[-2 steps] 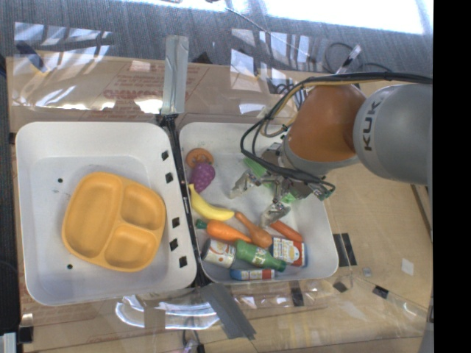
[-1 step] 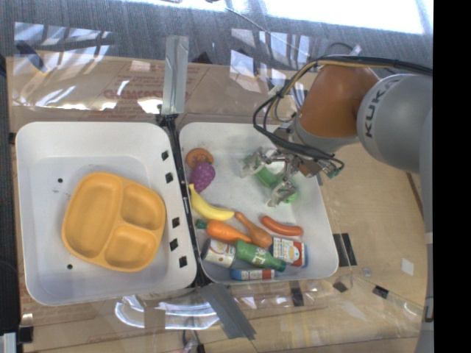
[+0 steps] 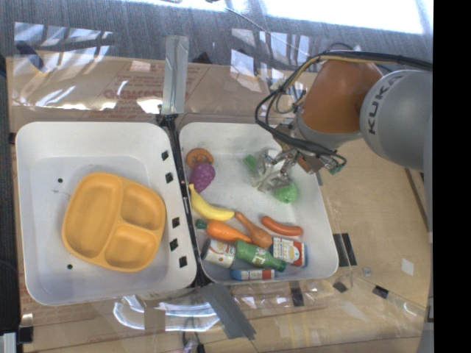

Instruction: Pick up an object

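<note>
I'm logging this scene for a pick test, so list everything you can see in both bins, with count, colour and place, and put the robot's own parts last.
Bins: 2, white, side by side; left bin, right bin.
Divided plate: 1, yellow, left bin.
Donut: 1, brown-orange, right bin, top left corner.
Grapes: 1 bunch, purple, below the donut.
Banana: 1, yellow, along the left wall.
Carrots: 2, orange, centre.
Sausage: 1, red-orange, right of the carrots.
Bottle: 1, green, bottom.
Carton: 1, white and red, beneath the bottle.
Green toy: 1, under the gripper.
Arm: 1, grey, orange band, from the right.
Gripper: 1, metal, over the right bin.
</note>
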You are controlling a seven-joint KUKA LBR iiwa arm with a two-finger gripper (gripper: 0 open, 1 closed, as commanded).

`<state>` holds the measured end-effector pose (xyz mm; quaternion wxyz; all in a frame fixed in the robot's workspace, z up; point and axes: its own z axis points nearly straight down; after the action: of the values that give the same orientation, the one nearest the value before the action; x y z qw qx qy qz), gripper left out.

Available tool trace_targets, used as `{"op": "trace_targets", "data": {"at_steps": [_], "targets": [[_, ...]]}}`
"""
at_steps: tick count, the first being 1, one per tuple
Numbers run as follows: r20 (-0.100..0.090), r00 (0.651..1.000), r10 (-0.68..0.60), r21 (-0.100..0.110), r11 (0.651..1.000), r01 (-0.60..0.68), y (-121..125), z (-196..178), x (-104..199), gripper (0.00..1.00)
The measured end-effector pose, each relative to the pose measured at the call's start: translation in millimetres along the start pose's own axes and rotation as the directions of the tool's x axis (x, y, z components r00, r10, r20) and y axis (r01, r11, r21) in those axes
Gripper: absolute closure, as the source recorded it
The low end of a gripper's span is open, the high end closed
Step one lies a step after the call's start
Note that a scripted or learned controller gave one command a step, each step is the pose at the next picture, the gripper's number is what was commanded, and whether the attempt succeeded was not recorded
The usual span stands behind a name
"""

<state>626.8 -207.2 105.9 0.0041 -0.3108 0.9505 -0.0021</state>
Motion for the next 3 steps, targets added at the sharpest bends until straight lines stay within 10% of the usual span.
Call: {"op": "trace_targets", "data": {"at_steps": [1,2,3], "targets": [[0.009,0.993,0.115,0.004,0.993,-0.115,61.0,-127.3,-57.6,1.0],[-0.009,0.998,0.066,-0.007,0.998,-0.066,1.8,-73.5,-12.2,1.0],[-0.005,0.998,0.064,-0.005,0.998,-0.064,2.1,-75.8,-14.2,0.0]]}}
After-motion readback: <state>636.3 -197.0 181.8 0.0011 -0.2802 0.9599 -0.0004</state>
